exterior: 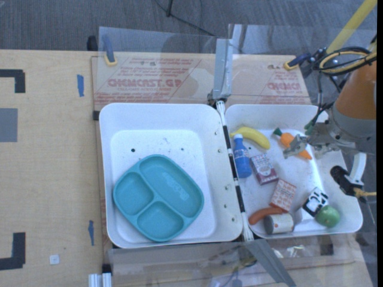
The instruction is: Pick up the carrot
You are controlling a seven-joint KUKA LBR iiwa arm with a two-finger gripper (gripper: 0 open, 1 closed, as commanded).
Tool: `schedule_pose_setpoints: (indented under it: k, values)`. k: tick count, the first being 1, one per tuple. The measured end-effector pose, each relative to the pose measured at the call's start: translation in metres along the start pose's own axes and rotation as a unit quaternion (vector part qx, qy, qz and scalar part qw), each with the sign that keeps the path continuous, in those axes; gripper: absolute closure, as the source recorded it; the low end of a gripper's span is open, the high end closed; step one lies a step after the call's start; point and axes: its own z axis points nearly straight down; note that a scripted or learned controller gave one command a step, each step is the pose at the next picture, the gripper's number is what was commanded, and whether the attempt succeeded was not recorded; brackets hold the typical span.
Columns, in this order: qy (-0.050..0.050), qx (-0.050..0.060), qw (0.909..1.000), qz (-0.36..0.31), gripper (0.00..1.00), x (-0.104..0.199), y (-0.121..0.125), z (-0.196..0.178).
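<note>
Camera view: I see my tool (297, 147) low over the carrot (289, 140) near the right bin's (353, 220) far edge, beside the banana (252, 137); whether it is apart or together I cannot tell. A teal plate (158, 197) lies in the left bin (114, 124).

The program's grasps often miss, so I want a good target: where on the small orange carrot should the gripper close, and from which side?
Probably across the small orange carrot at its thicker end near the green top, coming straight down. It lies flat on the right white bin, tapering toward the gripper, which already covers part of it.
</note>
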Motion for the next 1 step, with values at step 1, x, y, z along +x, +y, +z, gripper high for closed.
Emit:
schedule_pose_setpoints:
  k: [1]
  values:
    - [-0.001, -0.003, 0.9995, -0.033, 0.0, 0.0026, 0.0313, 0.0281]
